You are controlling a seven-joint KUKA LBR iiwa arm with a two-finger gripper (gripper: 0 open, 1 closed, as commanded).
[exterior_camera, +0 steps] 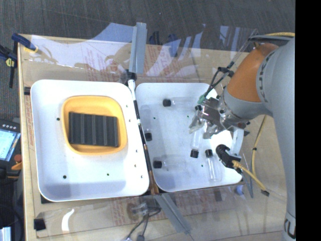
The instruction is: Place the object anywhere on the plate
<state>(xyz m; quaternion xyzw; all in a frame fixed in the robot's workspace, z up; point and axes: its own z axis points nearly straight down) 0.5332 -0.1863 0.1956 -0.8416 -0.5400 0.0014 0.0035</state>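
Currently reaching in from right, bent over right bin | gripper low above clear vials; grip state unreadable | plate in left bin

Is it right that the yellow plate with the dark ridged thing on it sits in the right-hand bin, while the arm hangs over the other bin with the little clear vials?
Not quite. The camera view shows the yellow plate in the left bin, not the right one. The rest holds: the dark ridged insert lies on it, and the gripper hangs over the right bin, where the small clear vials lie.
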